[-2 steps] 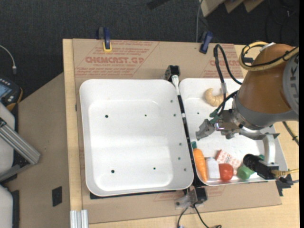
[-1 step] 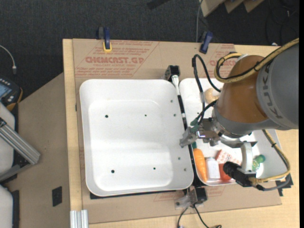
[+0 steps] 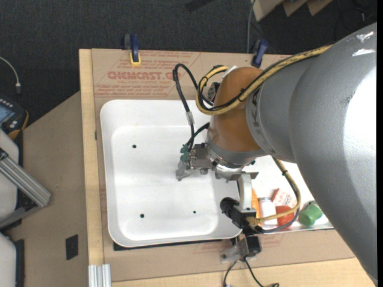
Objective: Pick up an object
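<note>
My grey arm with its orange band [image 3: 230, 109] reaches in from the right and hangs over the seam between the two bins. The gripper [image 3: 183, 171] sits low over the right part of the left white bin [image 3: 119, 160], close to its floor. I see nothing between its fingers, and the bin floor under it looks bare. Several small objects lie in the right bin: an orange-and-white piece [image 3: 267, 207], a red piece [image 3: 286, 219] and a green block [image 3: 310, 215], all to the right of and below the gripper. The arm hides most of the right bin.
The bins rest on a brown cardboard sheet [image 3: 149, 70] held by blue clamps [image 3: 133, 46] at the far edge. Black cables [image 3: 182, 91] loop from the wrist. A black connector [image 3: 230, 208] hangs near the bins' front rim.
</note>
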{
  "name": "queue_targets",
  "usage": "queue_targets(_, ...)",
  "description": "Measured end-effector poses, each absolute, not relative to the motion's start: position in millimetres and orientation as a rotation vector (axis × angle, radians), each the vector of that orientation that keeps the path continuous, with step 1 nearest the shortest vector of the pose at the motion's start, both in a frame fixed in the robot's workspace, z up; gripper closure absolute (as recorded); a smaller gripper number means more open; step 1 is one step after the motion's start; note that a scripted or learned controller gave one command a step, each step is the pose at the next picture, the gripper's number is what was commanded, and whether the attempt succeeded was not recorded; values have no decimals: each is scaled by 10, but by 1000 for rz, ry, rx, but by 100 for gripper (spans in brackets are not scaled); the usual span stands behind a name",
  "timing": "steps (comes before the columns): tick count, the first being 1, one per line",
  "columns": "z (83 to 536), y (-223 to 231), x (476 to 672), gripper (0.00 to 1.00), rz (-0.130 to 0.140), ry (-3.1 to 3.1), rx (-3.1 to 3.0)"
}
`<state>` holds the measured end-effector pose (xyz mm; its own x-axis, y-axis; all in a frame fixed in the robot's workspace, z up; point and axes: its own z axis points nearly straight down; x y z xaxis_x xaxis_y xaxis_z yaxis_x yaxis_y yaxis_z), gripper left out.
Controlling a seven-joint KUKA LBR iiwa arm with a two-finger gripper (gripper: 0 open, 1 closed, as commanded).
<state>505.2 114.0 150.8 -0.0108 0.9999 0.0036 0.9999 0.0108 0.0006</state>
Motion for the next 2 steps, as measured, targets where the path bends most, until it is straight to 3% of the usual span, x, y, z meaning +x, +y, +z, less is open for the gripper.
queue_targets(1, 1628, 1071, 5056, 100, -2, -2223, -2222)
queue_targets(2, 1621, 1069, 5053, 0, -1, -2221, -2223)
